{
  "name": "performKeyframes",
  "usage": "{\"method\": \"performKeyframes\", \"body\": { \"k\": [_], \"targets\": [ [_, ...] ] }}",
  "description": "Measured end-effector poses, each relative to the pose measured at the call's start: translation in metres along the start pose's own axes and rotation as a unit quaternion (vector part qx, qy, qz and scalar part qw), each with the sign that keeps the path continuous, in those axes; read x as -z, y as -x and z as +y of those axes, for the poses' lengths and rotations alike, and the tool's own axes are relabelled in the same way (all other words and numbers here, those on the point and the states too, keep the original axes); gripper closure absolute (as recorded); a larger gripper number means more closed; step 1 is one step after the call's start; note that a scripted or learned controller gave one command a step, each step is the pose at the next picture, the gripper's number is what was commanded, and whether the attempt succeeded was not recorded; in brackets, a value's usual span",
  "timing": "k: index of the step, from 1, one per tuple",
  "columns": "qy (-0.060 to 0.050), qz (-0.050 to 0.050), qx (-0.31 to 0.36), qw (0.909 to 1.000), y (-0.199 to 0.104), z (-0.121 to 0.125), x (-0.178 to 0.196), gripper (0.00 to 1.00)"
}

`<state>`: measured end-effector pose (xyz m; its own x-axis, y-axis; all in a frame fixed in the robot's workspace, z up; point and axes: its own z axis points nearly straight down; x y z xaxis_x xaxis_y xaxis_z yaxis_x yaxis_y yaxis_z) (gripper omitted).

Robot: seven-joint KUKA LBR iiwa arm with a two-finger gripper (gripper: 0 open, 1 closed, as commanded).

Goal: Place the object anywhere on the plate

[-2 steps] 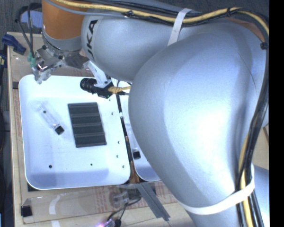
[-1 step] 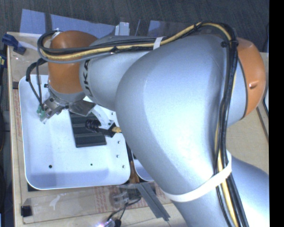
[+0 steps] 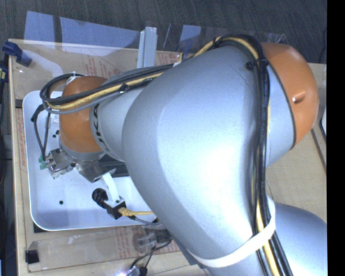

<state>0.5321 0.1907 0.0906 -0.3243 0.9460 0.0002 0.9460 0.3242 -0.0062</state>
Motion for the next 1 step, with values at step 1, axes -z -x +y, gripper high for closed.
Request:
{"method": "performKeyframes", "body": {
  "k": [1],
  "targets": [
    [0.001,0.000,-0.101,0.9949,0.0173,-0.0150,0.1060,1.00]
  ]
}}
